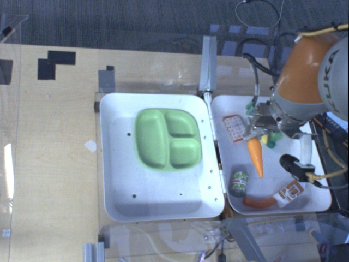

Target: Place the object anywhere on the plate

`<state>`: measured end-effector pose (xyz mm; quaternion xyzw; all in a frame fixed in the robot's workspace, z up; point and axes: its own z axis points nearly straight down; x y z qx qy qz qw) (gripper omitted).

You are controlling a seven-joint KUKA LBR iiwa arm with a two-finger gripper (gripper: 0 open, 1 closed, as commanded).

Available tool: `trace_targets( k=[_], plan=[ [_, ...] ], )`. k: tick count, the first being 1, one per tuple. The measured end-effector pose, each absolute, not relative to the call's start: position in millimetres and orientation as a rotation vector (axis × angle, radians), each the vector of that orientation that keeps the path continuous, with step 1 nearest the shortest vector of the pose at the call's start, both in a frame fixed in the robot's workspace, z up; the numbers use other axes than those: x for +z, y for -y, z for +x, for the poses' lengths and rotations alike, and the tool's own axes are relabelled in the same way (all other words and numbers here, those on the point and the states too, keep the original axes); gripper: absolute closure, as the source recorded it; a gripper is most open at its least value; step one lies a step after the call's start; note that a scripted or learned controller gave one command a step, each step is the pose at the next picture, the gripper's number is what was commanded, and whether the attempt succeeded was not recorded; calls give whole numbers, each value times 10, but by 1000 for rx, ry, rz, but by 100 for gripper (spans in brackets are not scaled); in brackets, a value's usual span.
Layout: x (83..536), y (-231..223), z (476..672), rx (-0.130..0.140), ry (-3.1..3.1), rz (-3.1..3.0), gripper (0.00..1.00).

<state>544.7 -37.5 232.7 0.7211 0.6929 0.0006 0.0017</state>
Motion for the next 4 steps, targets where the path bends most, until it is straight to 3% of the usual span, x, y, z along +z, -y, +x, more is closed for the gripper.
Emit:
trace_targets(
  k=[1, 2, 3, 4],
  plan=[
    [2711, -287, 5741, 4, -2231, 2208, 100],
    [2415, -1174, 5606, 2, -2472, 1937, 100],
    [2418, -1174, 5607, 3, -2472, 1937, 0],
    [1927, -1601, 5100, 1, -2554, 1829, 0]
  ],
)
